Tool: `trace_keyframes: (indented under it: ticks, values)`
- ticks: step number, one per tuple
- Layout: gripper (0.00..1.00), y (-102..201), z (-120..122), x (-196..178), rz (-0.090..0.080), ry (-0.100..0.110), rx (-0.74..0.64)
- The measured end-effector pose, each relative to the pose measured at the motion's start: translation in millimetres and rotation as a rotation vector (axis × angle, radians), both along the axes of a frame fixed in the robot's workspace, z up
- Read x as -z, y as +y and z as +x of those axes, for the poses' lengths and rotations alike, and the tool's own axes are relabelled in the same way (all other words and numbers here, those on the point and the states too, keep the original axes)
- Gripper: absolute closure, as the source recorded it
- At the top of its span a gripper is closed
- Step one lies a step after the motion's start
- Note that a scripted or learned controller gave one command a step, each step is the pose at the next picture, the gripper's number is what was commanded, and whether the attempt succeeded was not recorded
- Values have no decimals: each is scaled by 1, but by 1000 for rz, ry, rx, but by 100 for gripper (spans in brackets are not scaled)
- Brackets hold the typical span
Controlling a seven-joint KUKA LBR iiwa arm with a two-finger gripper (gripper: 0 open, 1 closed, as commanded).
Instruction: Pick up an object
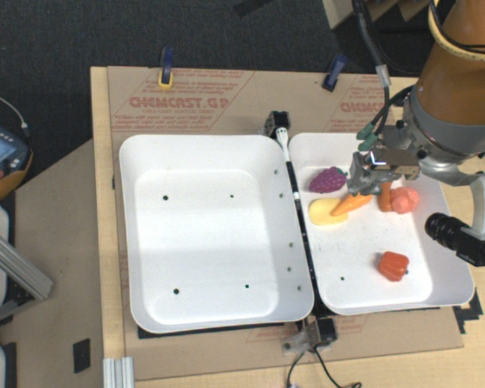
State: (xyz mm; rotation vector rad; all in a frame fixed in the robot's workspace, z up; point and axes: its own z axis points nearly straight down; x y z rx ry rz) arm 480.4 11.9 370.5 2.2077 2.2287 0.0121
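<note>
Down in the right bin [436, 293], the tool [362, 186] hangs over the carrot [352, 205]
Whether it grips cannot be told; purple grapes [328, 180] lie just beside

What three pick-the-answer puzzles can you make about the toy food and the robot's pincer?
1. Where is the toy food?
A. left bin
B. right bin
C. on the cardboard

2. What colour are the grapes?
A. purple
B. green
C. blue

3. Where is the pincer?
A. over the left bin
B. outside both bins
C. down by the carrot

Answers:
1 B: grapes, carrot, lemon, red pepper and a pink piece all lie in the right bin.
2 A: they look purple.
3 C: the pincer sits just above the carrot.
</note>
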Motion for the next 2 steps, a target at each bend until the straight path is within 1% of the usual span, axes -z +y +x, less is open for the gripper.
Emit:
trace_keyframes:
  ticks: [1, 2]
  values:
    - [100, 19, -1, -5, -2, 5, 7]
    - [100, -104, -2, 21, -5, 12, 22]
